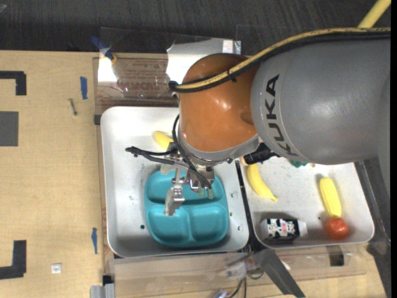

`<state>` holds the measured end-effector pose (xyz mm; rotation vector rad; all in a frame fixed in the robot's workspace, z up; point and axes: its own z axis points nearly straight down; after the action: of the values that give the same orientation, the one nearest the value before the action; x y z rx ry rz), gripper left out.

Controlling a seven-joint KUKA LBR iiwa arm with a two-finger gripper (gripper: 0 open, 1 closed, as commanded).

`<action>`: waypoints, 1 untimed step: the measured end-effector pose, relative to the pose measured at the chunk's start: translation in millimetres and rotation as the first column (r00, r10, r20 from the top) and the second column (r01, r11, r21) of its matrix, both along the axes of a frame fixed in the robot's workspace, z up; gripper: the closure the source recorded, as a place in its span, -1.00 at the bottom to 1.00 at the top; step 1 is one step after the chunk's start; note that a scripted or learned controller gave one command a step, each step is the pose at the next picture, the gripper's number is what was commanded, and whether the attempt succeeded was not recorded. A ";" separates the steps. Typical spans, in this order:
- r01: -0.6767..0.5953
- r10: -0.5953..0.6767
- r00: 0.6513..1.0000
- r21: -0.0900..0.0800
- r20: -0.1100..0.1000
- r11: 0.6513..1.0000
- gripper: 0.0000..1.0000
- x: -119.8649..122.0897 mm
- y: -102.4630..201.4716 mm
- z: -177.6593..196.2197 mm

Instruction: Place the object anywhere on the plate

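The big grey arm with its orange band (pixel 217 104) hangs over the left shallow white bin (pixel 118 166), its metal gripper (pixel 186 188) low above the teal sectioned plastic plate (pixel 186 219). The step looks like the placing itself, yet whether the gripper is clenched or released I cannot tell. No object is clearly between them; a small yellow piece (pixel 162 139) lies just behind the plate, so the next move calls for confirming a hold.

Wooden bench (pixel 49 166), dark floor (pixel 155 5)

Left bin (pixel 118 185): plate (pixel 186 219), claw (pixel 186 188) above it.
Right bin (pixel 363 228): banana (pixel 260 184), corn (pixel 329 194), tomato (pixel 337 228), bottle (pixel 282 228).
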<state>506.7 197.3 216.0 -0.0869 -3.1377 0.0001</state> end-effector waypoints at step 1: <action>0.197 -0.197 0.980 0.005 0.014 0.980 -1.00 -2.1 -74.2 81.6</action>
<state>504.7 123.1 297.5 -0.3988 -3.1282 -0.0061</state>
